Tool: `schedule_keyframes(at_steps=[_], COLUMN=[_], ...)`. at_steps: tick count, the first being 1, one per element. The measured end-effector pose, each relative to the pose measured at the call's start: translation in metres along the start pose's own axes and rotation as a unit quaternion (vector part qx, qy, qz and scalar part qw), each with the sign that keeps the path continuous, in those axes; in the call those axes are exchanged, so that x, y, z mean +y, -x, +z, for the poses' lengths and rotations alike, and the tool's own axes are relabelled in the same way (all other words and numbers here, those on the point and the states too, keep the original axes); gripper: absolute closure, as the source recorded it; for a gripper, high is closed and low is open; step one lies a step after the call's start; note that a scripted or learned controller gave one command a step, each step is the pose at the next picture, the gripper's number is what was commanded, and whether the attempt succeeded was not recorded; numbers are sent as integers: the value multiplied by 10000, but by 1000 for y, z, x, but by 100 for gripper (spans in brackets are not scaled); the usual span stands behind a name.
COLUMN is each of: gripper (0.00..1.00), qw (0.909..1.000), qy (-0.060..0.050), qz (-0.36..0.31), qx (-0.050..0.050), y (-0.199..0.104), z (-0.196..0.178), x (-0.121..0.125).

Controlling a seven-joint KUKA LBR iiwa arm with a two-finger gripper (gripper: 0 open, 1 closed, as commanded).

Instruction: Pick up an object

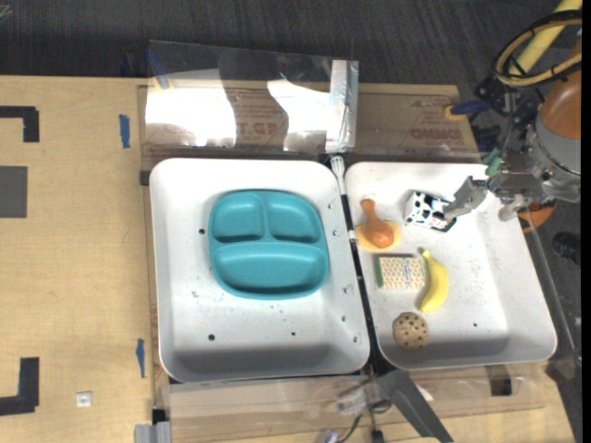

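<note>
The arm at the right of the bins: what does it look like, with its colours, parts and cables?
The arm is grey metal with an orange band above the wrist. Yellow and black cables loop behind it. Its gripper is pale grey, with a small teal part near its base.

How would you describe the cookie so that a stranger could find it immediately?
Look in the right bin, the one without the teal plate. Near its front edge, below the banana, lies the cookie. It alone is round, brown and speckled with dark spots.
</note>
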State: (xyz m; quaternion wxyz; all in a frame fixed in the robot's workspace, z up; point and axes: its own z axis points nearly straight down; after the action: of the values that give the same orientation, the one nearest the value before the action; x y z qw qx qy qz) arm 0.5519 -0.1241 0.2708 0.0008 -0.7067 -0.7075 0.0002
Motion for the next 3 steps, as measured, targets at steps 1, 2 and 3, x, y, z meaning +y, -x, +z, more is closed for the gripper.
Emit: schedule_keyframes(at_steps=[1,2,3], gripper=[0,0,0], qw=[10000,9950,9982], qy=[-44,24,15], qz=[-60,-999,608], qx=[5,-8,-10], y=[16,-8,40], z=[135,183,146], x=[-70,-48,-50])
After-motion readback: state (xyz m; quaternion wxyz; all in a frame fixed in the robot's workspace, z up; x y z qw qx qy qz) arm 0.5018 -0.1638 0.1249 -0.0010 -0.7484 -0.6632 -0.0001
